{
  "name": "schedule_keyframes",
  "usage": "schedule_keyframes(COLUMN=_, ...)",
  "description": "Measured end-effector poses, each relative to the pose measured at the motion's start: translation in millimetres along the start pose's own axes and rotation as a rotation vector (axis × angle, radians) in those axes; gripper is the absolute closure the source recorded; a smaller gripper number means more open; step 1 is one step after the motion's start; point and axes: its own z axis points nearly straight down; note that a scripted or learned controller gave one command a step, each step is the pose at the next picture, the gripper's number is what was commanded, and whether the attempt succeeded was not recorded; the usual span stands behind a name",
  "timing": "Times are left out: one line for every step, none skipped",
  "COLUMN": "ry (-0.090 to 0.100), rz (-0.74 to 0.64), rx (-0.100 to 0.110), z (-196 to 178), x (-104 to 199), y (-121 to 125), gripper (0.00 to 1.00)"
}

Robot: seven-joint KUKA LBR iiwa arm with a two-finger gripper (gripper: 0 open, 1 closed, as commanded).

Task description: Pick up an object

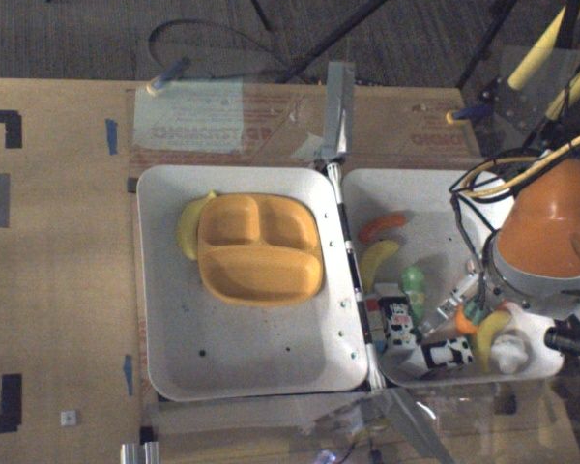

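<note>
My gripper reaches into the right bin from the right, below the orange band of my wrist. Its fingers are small and partly masked by clutter; I cannot tell how they stand, and nothing is visibly held between them.

Objects nearest the gripper, all in the right bin:
- A green bottle-like item stands just to the gripper's left, near it but apart.
- A small black-and-white cow-patterned box lies below and left of the gripper; a second cow-patterned box lies directly below it, close to the bin's near wall. Any print on them is too small to read.
- A yellow banana-shaped toy and a white lumpy object lie just right of and below the gripper, partly under my wrist.
- A small orange piece sits touching or almost touching the fingertip area; I cannot tell which.
- A yellow curved toy and an orange-red elongated toy lie further up and left, well apart from the gripper.

Left bin: an orange divided tray with three compartments lies upside facing up, covering most of a yellow object that protrudes at its left edge.

On the bench beyond the bins, a clear sheet carries faint reversed lettering that I cannot read. Blue tape pieces mark the bench surface.
</note>
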Motion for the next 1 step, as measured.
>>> schedule_keyframes(ry=0.019, rz=0.071, rx=0.003, z=-60.9, x=-19.3, y=-26.4, gripper=0.0)
